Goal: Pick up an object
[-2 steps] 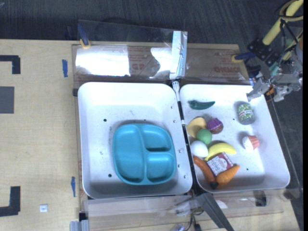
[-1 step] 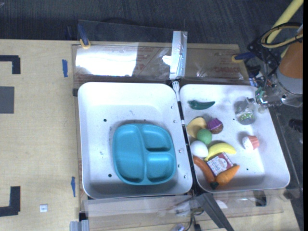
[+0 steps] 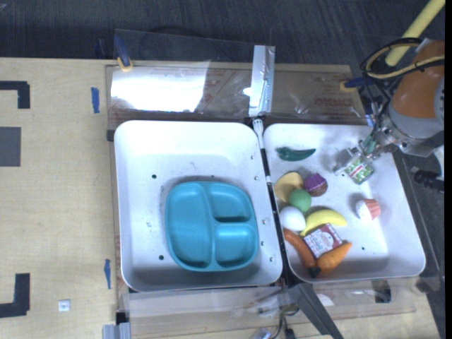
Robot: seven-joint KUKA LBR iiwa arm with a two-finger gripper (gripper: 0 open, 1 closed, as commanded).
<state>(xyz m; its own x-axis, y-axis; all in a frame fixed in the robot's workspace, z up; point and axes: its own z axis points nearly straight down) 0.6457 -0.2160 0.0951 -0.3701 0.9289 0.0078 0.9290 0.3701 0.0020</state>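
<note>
You have the jaws (image 3: 361,162) low over the upper right part of the right-hand shallow white plastic bin (image 3: 406,210), hanging from the grey arm with its orange band (image 3: 417,94), and the view does not let you tell whether they are parted or pressed together. Nothing can be seen caught between them. Just below and to the right of the jaws lies a small white and pink toy cupcake (image 3: 368,208), apart from them. To their left sits a dark green toy pepper (image 3: 295,153), and lower left of them a cluster of toy food is packed together: a purple round toy (image 3: 316,184), a green ball (image 3: 300,200), a white egg (image 3: 292,219), a yellow toy banana (image 3: 325,219), a red-labelled packet (image 3: 322,240) and an orange toy carrot (image 3: 333,256). Well to the left of the jaws, the left-hand shallow white bin (image 3: 134,189) holds a blue plastic divided tray (image 3: 210,224), lying flat. Both bins rest on the pale wooden surface (image 3: 53,189).
</note>
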